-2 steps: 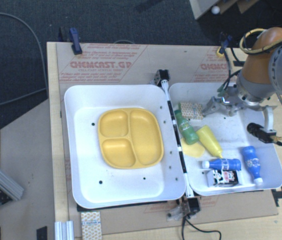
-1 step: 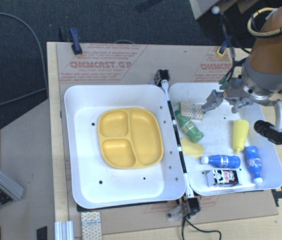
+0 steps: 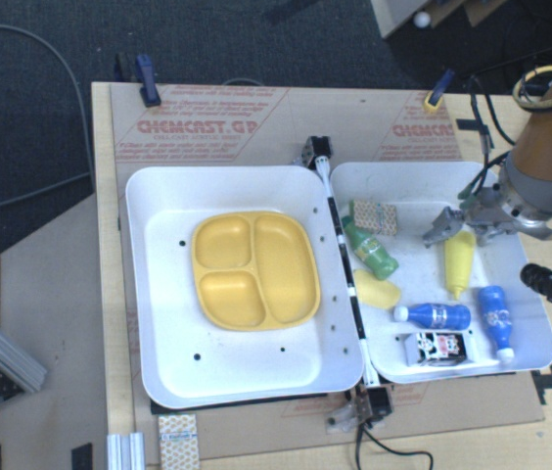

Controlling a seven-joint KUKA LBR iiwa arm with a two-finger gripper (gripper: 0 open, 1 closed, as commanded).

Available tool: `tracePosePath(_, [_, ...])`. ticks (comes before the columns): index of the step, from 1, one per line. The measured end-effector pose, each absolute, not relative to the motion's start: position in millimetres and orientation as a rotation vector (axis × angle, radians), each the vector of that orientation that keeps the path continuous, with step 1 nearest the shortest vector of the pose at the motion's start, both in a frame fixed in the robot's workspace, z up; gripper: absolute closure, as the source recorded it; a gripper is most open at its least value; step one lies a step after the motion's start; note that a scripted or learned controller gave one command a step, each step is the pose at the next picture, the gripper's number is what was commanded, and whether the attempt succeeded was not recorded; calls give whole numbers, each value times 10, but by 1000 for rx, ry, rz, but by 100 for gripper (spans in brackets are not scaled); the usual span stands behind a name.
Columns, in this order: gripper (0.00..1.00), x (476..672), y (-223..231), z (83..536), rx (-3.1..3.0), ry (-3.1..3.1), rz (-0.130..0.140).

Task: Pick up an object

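Observation:
The right bin (image 3: pixel 540 346) holds several objects. A yellow bottle (image 3: pixel 459 265) lies near its middle, pointing toward the bin's far side. My gripper (image 3: pixel 461 227) is low over that bottle's far end. It is open, with one dark finger (image 3: pixel 439 230) to the left of the bottle top and the other to the right. The bottle rests on the bin floor. Around it lie a green bottle (image 3: pixel 370 252), a yellow banana-shaped piece (image 3: pixel 379 292), two blue bottles (image 3: pixel 438 315) (image 3: pixel 495 322), a small printed box (image 3: pixel 439 347) and a patterned packet (image 3: pixel 375 215).
The left bin (image 3: pixel 159 213) holds a yellow divided plate (image 3: pixel 254 267). A black ridge (image 3: pixel 340 253) joins the two bins. The grey arm with its orange band (image 3: pixel 548 150) hangs over the right bin's far right corner. Clamps sit on the bench's far edge.

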State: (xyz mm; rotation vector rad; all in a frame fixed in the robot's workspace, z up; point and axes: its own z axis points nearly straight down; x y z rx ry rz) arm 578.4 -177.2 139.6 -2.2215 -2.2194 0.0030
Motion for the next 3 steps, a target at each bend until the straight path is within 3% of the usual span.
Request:
tracePosePath(1, [0,5413,-1832,847,-2224,-2222,0])
tracePosePath(2, [0,5999,-1234,1002,-2220,-2223,-2])
tracePosePath(3, [100,5998,-1238,1099,-2221,-2224,-1])
